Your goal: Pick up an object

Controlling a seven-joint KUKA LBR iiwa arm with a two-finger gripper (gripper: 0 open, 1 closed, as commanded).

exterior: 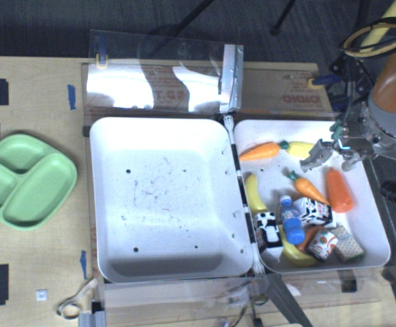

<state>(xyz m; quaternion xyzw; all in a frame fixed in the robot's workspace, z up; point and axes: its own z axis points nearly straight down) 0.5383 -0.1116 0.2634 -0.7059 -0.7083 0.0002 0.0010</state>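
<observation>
The right bin point(378, 227) holds several items: a carrot point(259, 151) and a yellow piece point(300, 148) at the back, a banana point(254, 191) along the left wall, a small carrot point(309, 187), a red-orange oblong object point(339, 189), a blue bottle point(292, 223), a black-and-white patterned item point(315, 212) and small packages point(332, 244) at the front. My gripper point(332, 158) hangs over the bin's back right part, above the red-orange object. It is open, with nothing between its fingers.
The left bin point(163, 196) lies beside the right one. A green divided plate point(24, 180) rests on the bench at far left. A clear plastic panel point(163, 73) stands behind the bins. Scissors point(75, 305) lie at the front left. Cables hang at the upper right.
</observation>
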